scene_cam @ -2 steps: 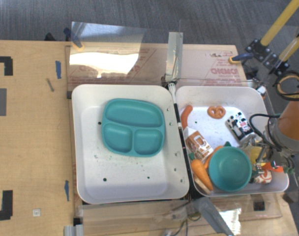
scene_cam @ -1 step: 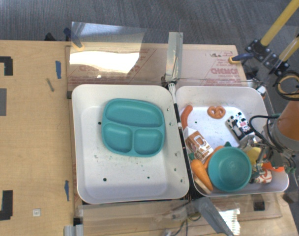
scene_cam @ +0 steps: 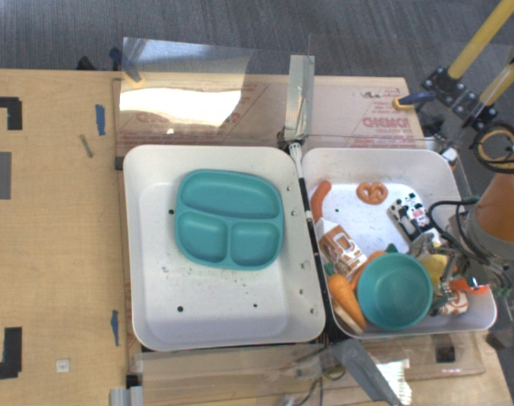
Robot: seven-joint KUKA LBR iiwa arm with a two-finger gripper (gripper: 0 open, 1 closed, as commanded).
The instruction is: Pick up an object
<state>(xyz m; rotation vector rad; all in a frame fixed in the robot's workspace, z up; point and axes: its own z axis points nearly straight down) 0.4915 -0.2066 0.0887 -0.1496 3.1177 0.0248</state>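
Observation:
The right bin (scene_cam: 443, 166) holds several small things. A teal bowl (scene_cam: 394, 290) sits at its front, with an orange carrot (scene_cam: 345, 298) to its left. Further back lie a brown printed packet (scene_cam: 341, 251), an orange sausage (scene_cam: 319, 198), a pretzel (scene_cam: 372, 193) and a black-and-white toy (scene_cam: 408, 211). My gripper (scene_cam: 448, 269) hangs low over the bin's right side, just right of the bowl, above a yellow piece (scene_cam: 434, 265) and a red-and-white piece (scene_cam: 456, 299). The arm's orange band (scene_cam: 502, 211) and dark cables cover what lies under the wrist.
The left bin (scene_cam: 147, 227) bears a teal divided plate (scene_cam: 229, 218). A clear plastic sheet (scene_cam: 189, 83) and an upright metal post (scene_cam: 298, 100) stand behind the bins. Yellow bars (scene_cam: 485, 32) cross the top right corner. Brown board (scene_cam: 46, 227) lies to the left.

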